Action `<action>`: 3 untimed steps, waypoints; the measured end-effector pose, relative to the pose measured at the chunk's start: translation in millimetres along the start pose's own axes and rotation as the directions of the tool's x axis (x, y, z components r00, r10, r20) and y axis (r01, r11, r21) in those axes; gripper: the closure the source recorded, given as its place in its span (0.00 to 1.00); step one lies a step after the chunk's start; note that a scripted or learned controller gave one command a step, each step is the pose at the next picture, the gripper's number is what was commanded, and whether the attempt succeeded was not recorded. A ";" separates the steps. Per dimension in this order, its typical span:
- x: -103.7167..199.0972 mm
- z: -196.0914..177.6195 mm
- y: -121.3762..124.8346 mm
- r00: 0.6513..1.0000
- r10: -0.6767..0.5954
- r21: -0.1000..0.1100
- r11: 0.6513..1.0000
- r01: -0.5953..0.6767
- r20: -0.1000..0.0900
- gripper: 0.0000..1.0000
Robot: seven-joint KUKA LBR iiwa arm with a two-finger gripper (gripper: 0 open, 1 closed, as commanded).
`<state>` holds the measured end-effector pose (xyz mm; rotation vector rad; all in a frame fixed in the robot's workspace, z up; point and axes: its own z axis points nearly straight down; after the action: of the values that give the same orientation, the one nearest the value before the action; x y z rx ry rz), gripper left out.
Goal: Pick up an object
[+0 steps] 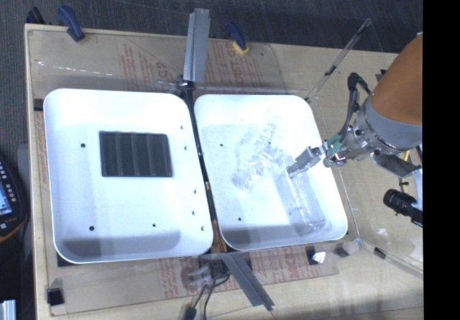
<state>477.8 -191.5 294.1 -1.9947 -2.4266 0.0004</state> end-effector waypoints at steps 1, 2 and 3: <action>7.8 -41.2 1.3 1.000 0.019 -0.002 1.000 -0.019 0.001 0.00; 70.4 -60.8 14.5 0.973 0.232 -0.004 0.973 -0.232 0.002 0.00; 83.4 -86.7 16.2 1.000 -0.003 -0.003 1.000 0.003 0.002 0.00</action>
<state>477.6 -106.6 380.8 -1.9938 -2.4320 -0.0019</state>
